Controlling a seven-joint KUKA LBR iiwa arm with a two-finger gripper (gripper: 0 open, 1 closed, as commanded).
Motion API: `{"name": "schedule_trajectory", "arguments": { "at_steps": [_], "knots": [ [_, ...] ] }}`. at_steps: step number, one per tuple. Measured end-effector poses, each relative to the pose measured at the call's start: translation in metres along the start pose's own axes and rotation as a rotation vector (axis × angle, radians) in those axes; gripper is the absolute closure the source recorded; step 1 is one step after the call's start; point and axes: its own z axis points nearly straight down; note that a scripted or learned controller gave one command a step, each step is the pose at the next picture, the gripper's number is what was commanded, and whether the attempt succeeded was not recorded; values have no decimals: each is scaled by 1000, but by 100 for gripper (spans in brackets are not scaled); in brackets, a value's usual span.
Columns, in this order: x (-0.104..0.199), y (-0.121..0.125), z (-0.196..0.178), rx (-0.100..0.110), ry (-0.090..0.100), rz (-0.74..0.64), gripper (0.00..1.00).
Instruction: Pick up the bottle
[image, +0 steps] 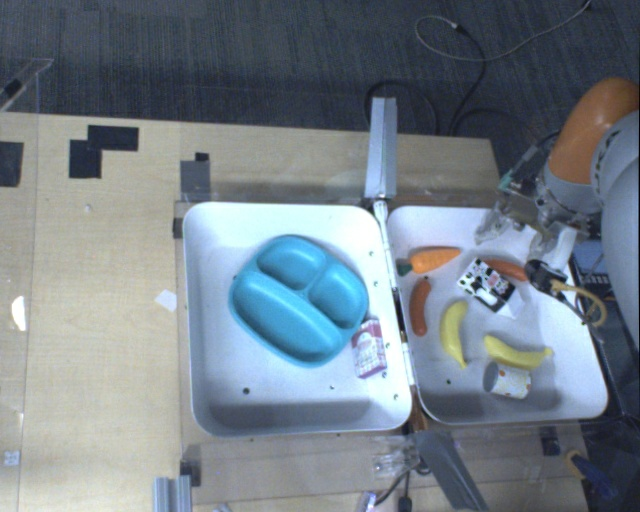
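A: Lighting is even and fairly bright, coming from overhead. The two white bins nearly wash out: the left bin (210, 300) has a soft grey shadow along its near wall.

B: Glare?

A: A pale sheen on the blue divided plate (298, 297), and a bright spot on the bench (100, 300) at the far left edge.

B: Sharpness?

A: Soft all over. The bottle (369, 348) label is unreadable, perhaps from low resolution.

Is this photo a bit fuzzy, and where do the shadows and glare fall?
Camera view: soft throughout, small labels unreadable; the left bin carries a grey shadow along its near wall; a bright glare spot sits on the bench at the left edge; the bottle is blurry but recognisable.
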Motion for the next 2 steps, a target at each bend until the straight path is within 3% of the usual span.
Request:
{"name": "schedule_trajectory", "arguments": {
  "at_steps": [1, 2],
  "knots": [
    [66, -34, 17, 3, -14, 162, 0],
    [-2, 1, -47, -1, -1, 40, 0]
  ]
}}
